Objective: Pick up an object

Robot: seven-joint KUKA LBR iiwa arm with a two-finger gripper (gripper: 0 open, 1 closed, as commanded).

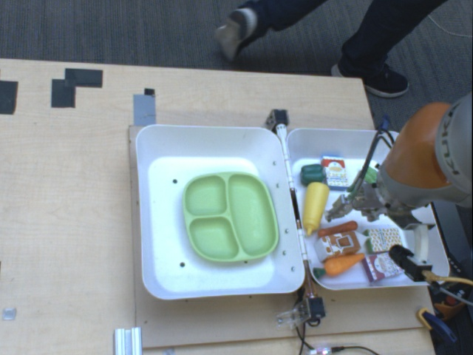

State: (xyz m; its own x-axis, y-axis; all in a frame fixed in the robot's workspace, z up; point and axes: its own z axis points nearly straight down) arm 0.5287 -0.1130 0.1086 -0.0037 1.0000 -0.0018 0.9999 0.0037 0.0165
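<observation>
Objects for picking are all lying in the right bin (297,170), and I am counting roughly seven of them: one yellow corn-shaped piece (315,205) standing lengthwise along the bin's left wall, one dark green piece (311,173) just above it, one small red and white carton (335,171) beside that, one brown sausage-like strip (338,230), one brown packet with white marks (342,243) under it, one orange carrot (343,264) near the front wall, and one purple packet (381,266) to the carrot's right; a pale patterned piece (386,237) is also sitting between them, though I cannot make out what it is. One green divided plate (230,217) with three compartments is resting alone in the left bin (159,198). One grey arm with an orange band (412,150) is reaching in from the right, and its gripper (353,207) is hanging low over the middle of the right bin, just right of the corn piece and above the sausage strip. Whether the claw is spread or closed I cannot tell, as its tips are blurring into the clutter. Beyond the bench, somebody's two legs and shoes (235,29) are crossing the dark carpet.
</observation>
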